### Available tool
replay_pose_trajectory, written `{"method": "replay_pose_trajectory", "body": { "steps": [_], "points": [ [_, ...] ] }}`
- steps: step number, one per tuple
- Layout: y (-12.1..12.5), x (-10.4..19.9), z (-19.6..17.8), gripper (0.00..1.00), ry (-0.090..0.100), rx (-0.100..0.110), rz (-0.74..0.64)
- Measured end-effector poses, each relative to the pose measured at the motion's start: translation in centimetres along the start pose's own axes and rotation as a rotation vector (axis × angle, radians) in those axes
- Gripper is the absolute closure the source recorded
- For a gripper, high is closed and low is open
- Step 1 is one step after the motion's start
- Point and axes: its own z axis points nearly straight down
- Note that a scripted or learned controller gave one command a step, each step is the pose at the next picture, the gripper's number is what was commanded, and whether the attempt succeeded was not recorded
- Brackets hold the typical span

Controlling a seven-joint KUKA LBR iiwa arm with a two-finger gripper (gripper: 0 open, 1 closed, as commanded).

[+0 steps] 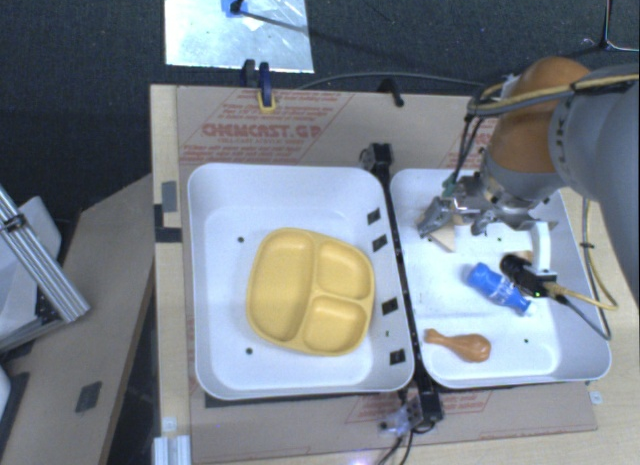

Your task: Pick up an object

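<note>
In the right bin (570, 358) my gripper (438, 221) hangs low near the back left part, pointing left. A pale tan wedge-shaped piece (444, 241) lies on the bin floor just below its tips. A blue object (496, 286) lies right of the bin's middle. A brown drumstick-shaped toy (460, 344) rests near the front edge. From this angle the fingers' state is unclear, and nothing is visibly held.
The left bin (215, 263) holds a yellow divided plate (308, 290) at its middle. A black divider with clips (390, 253) runs between the two bins. The grey arm with its orange band (535, 118) reaches in over the right bin's back right.
</note>
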Motion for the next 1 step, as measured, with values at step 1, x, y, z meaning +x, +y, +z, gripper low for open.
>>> {"method": "replay_pose_trajectory", "body": {
  "steps": [1],
  "points": [
    [0.04, 0.05, 4.39, 0.0, 0.0, -0.003, 0.0]
  ]
}}
